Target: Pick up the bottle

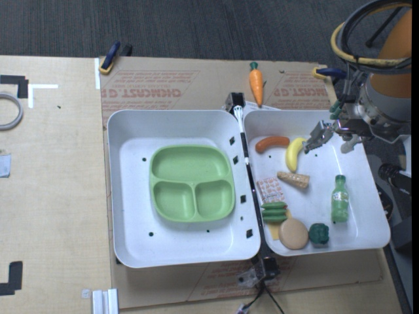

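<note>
The gripper (329,135) hangs open and empty at the right bin's (366,241) far edge beside the banana (295,154), while the green bottle (339,199) lies near the right wall, where descending fingers could strike the rim

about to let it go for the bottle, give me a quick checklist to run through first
1. Bottle in sight in the right bin: ok.
2. Bottle standing apart from its neighbours, with the green lump nearest: ok.
3. Hand lined up over the bottle: not ok, it hangs near the banana, farther back in the bin.
4. Nothing caught in the hand: ok.
5. Fingers spread enough for the bottle: cannot tell.
</note>
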`<state>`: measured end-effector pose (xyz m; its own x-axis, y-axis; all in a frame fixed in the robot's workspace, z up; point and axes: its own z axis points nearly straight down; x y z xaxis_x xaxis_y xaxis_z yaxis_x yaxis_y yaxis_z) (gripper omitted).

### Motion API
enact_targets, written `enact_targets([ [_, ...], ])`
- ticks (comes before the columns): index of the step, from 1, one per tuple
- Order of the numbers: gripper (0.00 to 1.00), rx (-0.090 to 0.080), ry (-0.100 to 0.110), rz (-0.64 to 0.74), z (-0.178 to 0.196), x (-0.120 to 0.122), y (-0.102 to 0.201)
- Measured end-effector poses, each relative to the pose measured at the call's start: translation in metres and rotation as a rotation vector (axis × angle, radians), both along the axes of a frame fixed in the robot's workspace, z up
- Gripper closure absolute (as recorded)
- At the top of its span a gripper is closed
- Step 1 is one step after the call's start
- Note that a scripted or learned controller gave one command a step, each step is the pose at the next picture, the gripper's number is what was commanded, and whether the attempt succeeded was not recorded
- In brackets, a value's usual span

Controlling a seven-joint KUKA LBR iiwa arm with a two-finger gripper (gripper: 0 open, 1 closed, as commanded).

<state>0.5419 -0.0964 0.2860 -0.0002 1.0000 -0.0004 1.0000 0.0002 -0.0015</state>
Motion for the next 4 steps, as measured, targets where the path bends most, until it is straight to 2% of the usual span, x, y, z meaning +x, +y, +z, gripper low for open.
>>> enact_targets([
  [1, 0.0, 0.0, -0.001, 0.037, -0.093, -0.039, -0.045],
  [2, 0.0, -0.01, -0.016, -0.163, -0.176, -0.042, -0.088],
  [3, 1.0, -0.009, -0.02, -0.164, -0.166, -0.04, -0.088],
  [4, 1.0, -0.001, -0.001, -0.453, -0.092, -0.065, -0.089],
])
